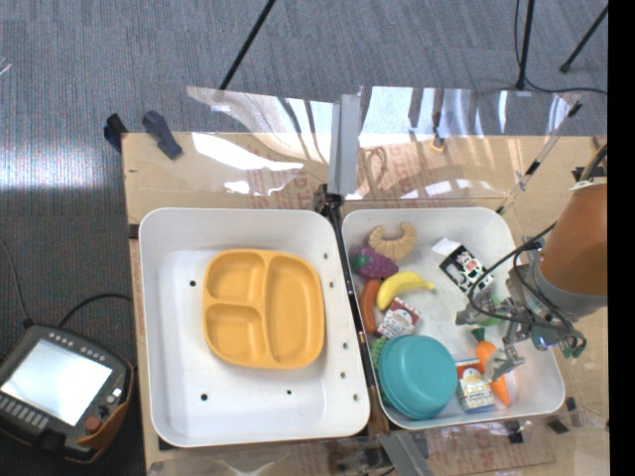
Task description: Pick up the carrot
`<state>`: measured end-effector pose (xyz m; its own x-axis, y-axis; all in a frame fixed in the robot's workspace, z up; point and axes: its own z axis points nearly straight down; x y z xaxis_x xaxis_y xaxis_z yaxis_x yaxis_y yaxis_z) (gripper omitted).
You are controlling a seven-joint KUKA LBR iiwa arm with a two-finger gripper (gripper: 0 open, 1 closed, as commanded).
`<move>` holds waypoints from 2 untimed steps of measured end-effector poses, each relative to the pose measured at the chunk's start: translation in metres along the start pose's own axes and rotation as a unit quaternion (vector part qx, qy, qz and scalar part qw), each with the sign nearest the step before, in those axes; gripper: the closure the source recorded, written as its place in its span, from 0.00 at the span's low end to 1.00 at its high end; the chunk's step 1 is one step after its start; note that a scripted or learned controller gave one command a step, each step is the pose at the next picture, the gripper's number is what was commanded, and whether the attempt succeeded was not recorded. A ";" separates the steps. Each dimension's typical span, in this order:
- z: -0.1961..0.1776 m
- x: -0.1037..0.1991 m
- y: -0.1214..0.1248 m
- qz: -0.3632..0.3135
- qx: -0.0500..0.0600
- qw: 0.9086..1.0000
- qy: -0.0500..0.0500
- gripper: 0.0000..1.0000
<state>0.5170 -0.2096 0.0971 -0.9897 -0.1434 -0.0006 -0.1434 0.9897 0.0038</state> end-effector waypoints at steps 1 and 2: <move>-0.012 -0.002 0.001 -0.002 0.001 1.000 -0.001 1.00; -0.051 0.034 0.004 -0.092 0.001 0.996 0.000 1.00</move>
<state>0.4827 -0.2106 0.1479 -0.9466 -0.3223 -0.0012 -0.3223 0.9466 0.0018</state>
